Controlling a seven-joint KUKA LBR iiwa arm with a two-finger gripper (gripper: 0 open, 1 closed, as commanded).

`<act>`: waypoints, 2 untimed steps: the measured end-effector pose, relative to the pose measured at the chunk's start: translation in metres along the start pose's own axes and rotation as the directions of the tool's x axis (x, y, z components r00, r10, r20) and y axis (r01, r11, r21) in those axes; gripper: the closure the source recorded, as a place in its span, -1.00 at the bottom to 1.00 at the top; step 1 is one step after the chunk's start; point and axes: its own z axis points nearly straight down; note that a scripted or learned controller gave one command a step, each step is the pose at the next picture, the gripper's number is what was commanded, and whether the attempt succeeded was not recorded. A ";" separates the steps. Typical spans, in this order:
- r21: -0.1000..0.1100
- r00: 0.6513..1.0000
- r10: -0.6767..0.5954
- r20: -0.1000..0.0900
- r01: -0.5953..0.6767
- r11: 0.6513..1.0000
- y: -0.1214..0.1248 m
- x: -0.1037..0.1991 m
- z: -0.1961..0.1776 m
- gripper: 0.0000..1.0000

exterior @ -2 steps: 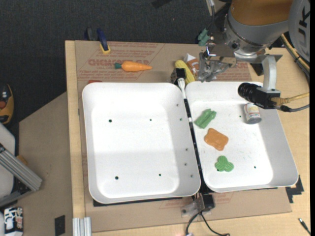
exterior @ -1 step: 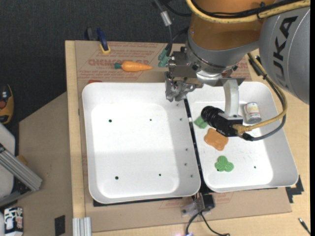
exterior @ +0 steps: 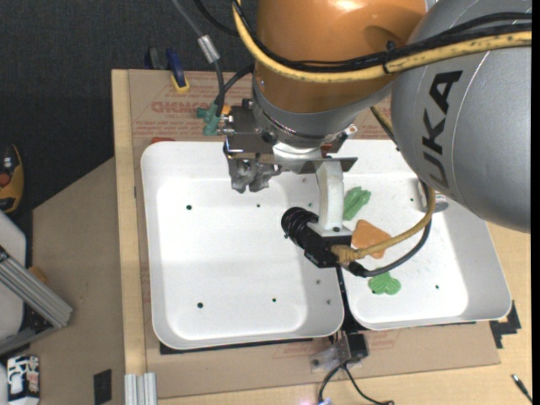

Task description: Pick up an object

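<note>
My gripper [exterior: 250, 175] hangs over the far part of the left bin [exterior: 194, 251], and I cannot tell how it is set. In the right bin [exterior: 456, 285] lie a green piece [exterior: 356, 200], an orange wedge [exterior: 369, 236] and a second green piece [exterior: 385, 285] nearer

A robotics lab or test cell is suggested. Two shallow white bins [exterior: 169, 226] are set side by side on a plywood board [exterior: 126, 142] over dark matting. A large grey and orange industrial arm [exterior: 354, 40] is hung with loose cables [exterior: 202, 49], and aluminium framing [exterior: 29, 289] is seen at the left.
</note>
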 end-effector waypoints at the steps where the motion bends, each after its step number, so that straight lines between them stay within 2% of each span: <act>1: -0.016 1.000 0.007 -0.006 -0.007 1.000 -0.011 0.003 -0.150 1.00; 2: 0.003 1.000 0.009 0.004 -0.009 1.000 -0.011 0.003 -0.140 -1.00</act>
